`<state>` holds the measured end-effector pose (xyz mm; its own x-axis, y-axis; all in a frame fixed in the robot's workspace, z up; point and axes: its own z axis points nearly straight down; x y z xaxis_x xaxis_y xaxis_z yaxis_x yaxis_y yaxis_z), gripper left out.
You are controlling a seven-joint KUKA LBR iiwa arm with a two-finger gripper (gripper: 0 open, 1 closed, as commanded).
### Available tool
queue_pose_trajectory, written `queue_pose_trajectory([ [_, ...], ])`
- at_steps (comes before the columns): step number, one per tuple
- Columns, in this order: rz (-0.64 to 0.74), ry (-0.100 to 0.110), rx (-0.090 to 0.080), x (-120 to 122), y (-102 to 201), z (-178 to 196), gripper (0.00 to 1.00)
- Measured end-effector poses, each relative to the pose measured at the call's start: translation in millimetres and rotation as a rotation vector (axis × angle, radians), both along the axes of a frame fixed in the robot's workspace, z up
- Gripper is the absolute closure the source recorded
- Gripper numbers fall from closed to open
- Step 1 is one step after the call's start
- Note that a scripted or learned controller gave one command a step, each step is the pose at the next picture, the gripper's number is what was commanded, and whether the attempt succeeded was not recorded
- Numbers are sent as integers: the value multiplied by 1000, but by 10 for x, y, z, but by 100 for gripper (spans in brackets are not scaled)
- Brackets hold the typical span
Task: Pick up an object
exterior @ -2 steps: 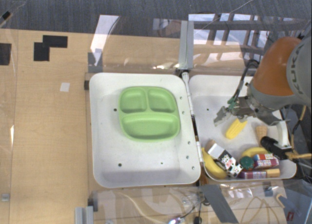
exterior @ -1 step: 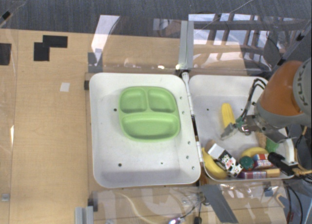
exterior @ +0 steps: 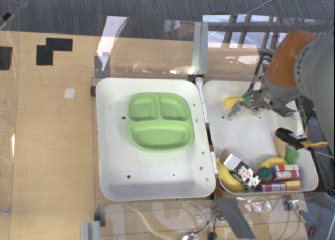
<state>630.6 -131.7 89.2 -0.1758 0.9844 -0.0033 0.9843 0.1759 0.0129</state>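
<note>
**Gripper low over the right bin's far end**

A pale wooden bench (exterior: 47, 145) carries two shallow white bins under the overhead camera. The left white bin (exterior: 112, 176) holds a green three-section plastic plate (exterior: 159, 121). In the right white bin (exterior: 251, 134), the grey two-finger gripper (exterior: 245, 105) sits at the far end with its fingers spread apart, beside a small yellow object (exterior: 232, 101) there. A yellow plastic banana (exterior: 228, 176), a dark patterned cube (exterior: 246, 173) and other small toys crowd that bin's near edge.

No text, label or number is legible on anything here.
</note>
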Motion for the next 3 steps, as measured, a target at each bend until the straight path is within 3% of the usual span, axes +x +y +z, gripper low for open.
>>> queue_pose_trajectory([
  [1,-33,44,1,316,96,-28,0],
  [3,-49,39,-9,319,267,-21,0],
])
